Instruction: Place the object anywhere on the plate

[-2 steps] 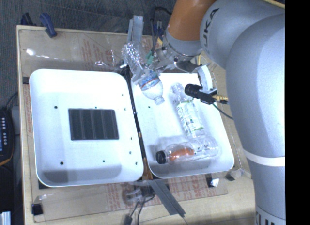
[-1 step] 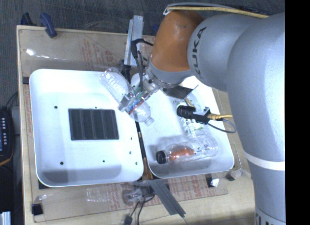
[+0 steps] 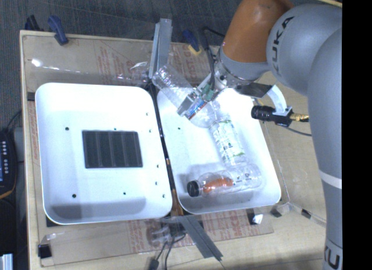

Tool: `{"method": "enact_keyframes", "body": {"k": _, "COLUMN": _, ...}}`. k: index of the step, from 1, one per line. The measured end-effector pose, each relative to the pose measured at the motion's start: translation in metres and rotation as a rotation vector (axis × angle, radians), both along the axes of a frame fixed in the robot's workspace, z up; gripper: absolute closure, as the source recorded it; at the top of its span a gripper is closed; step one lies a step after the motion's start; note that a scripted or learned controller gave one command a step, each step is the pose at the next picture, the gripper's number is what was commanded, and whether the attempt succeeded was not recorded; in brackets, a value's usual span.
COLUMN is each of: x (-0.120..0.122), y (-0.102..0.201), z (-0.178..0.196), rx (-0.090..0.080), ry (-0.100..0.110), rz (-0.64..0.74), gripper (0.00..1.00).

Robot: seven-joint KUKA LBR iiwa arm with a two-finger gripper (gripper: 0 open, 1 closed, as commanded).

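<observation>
Now we are hovering our fingers point(image 3: 192, 107) over the right bin's point(image 3: 270, 173) far end; whether they are apart, we cannot tell. Bottles point(image 3: 228, 138) are lying near them; the dark plate point(image 3: 112, 149) is sitting in the left bin point(image 3: 52, 123).

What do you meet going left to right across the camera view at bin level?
Left bin → dark ridged plate → right bin → bottle with black cap → grey arm.
</observation>
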State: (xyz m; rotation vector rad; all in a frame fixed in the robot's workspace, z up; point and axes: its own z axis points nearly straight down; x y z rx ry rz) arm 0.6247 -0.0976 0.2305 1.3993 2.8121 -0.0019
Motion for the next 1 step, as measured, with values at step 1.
{"method": "enact_keyframes", "body": {"k": 1, "x": -0.0562, "y": 0.0478, "z": 0.0361, "rx": 0.001, "ry": 0.001, "rz": -0.110, "gripper": 1.00}}
